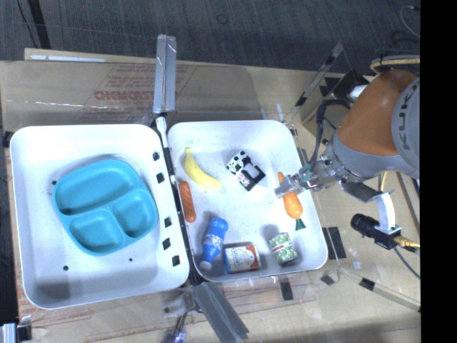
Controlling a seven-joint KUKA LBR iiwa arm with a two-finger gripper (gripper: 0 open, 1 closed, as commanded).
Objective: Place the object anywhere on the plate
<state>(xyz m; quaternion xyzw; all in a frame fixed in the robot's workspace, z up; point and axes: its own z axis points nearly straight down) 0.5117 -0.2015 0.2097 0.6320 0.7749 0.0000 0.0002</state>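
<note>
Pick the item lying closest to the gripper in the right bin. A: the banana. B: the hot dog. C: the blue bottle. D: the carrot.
D: the carrot lies at the right bin's right edge, just below the gripper, while the others sit farther left.

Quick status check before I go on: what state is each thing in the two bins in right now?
plate: upright in left bin
banana: lying flat
sausage: lying by divider
blue bottle: on its side
red can: on its side
green can: on its side
carrot: under the hand
</note>
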